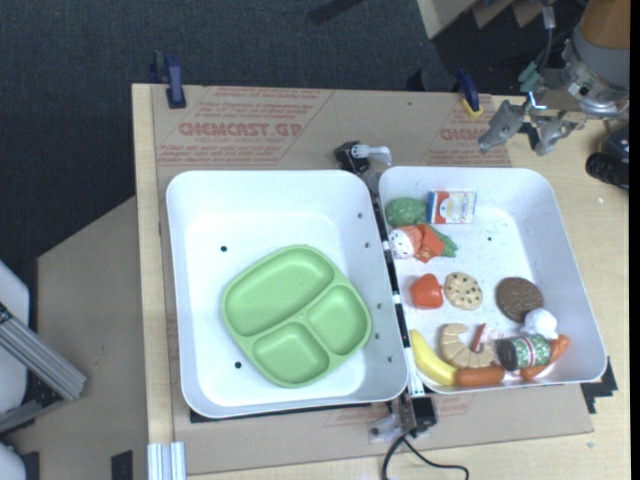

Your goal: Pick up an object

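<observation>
Beyond the right bin's (560, 218) far-right corner, the gripper (522, 128) hangs with fingers spread wide, holding nothing. Toy foods crowd that bin: milk carton (452, 206) far, cookie (463, 290) mid, banana (430, 358) near. A green tray (295, 314) fills the left bin (200, 268); bare floor lies mid-right.

Red "CHEMCAST GP" print repeats on brown bench sheet (240, 128); rest illegible.
</observation>
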`<state>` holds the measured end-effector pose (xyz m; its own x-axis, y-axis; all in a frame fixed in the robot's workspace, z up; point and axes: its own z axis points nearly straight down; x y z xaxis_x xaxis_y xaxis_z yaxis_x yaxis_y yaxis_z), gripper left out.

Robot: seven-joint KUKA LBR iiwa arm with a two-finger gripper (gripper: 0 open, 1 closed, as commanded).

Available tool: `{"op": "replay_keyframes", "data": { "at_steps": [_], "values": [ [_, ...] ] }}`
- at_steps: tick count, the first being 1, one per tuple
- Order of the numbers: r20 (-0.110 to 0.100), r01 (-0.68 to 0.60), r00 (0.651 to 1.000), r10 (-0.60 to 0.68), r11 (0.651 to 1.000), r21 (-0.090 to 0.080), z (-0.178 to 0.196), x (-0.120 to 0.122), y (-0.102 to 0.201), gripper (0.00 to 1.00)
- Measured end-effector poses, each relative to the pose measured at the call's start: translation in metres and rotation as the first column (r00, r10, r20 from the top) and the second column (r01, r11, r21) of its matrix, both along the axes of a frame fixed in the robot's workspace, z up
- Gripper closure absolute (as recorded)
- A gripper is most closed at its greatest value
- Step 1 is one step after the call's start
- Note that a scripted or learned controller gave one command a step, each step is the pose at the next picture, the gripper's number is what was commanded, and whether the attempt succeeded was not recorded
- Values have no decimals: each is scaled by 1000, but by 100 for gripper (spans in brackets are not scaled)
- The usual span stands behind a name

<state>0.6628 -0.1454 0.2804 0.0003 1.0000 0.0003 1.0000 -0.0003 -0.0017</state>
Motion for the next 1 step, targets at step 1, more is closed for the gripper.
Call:
{"op": "replay_keyframes", "data": {
  "at_steps": [1],
  "values": [
    [-15,-4,1000,4,1000,5,-141,-33,56,0]
  ]
}}
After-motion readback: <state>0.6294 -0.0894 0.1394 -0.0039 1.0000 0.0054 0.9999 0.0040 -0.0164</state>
